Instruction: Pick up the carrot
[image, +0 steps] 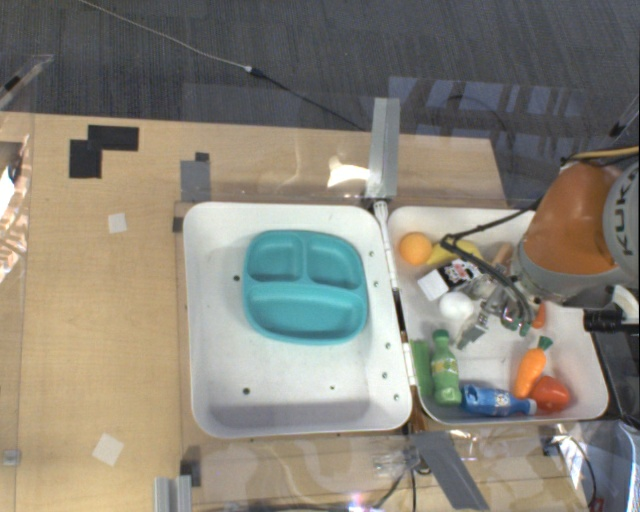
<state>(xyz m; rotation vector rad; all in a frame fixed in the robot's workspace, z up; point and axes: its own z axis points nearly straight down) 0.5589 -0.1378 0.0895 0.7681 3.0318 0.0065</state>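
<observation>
**Carrot in right bin, not yet taken**

Carrot: orange body, green top; laid in the right bin, near its lower right corner, slanted with the green end up and to the right; not held; apart from the tool.

Neighbours: a red item touching or just beside the carrot's lower end; a blue bottle lying along the bin's near wall, just to the carrot's left; a green bottle further left; a white ball and an orange ball toward the bin's upper left; a yellow item beside the orange ball.

Tool: seen over the middle of the right bin, up and to the left of the carrot, near the white ball; whether it is wide or narrow cannot be told, the metal parts being too tangled and small; nothing is seen gripped in it.

Left bin: a teal tray is carried; not concerned in this step.

Step in hand, as judged: approach to the carrot; the tool is best brought down and to the right, centred on the carrot's mid-body, closing across its narrow width rather than along its length; the thick part is to be preferred to the tapering tip; the red item and the blue bottle are to be kept out of the closing path; the bin wall nearby leaves little room on that side.
</observation>
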